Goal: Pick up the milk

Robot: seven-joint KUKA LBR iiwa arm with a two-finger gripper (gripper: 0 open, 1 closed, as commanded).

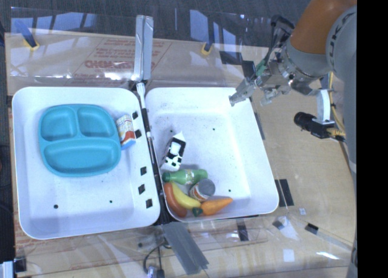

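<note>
1. Nearest the camera, at the front edge of the right bin [257, 149], lies a cluster of four items: one banana [177, 199], one orange carrot [213, 206], one green bottle-shaped item [183, 177] and one small round tin [204, 189], all touching or overlapping one another.
2. Just behind that cluster sits the one milk carton [174, 152], white with black cow patches, lying tilted in the right bin close to its left wall; its lower end is touching or almost touching the green item.
3. The left bin [36, 210] holds two things: one blue divided plate [79, 139] with three compartments, and one small can with a red and white label [126, 131] leaning at the plate's right edge.
4. There are two white bins in all, side by side, with a grey divider strip [144, 46] rising behind the seam between them.
5. The one gripper [237, 96] hangs over the right bin's back right corner, well apart from the milk carton, with nothing between its fingers; whether they are spread or pressed together I cannot tell.
</note>
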